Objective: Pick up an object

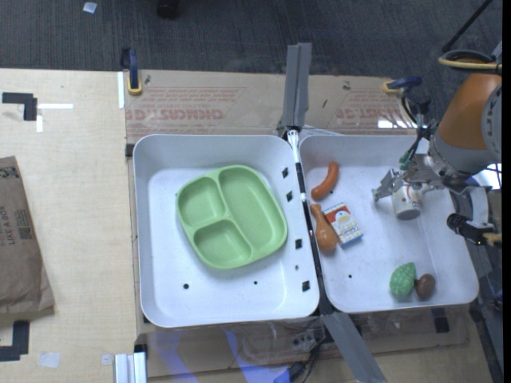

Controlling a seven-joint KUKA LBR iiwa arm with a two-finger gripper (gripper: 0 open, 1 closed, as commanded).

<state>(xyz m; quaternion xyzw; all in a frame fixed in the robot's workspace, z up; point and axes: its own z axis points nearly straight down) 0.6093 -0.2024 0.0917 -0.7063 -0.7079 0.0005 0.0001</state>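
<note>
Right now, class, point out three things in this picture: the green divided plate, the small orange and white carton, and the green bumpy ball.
green divided plate [231,216], camera view, centre ridge where its compartments meet.
orange and white carton [344,223], camera view, middle of its top face.
green bumpy ball [403,280], camera view, middle of its rounded top.

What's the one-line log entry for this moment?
arm: over right bin | gripper: above bin floor, nothing seen held | nearest: small carton | left bin: green plate
</note>
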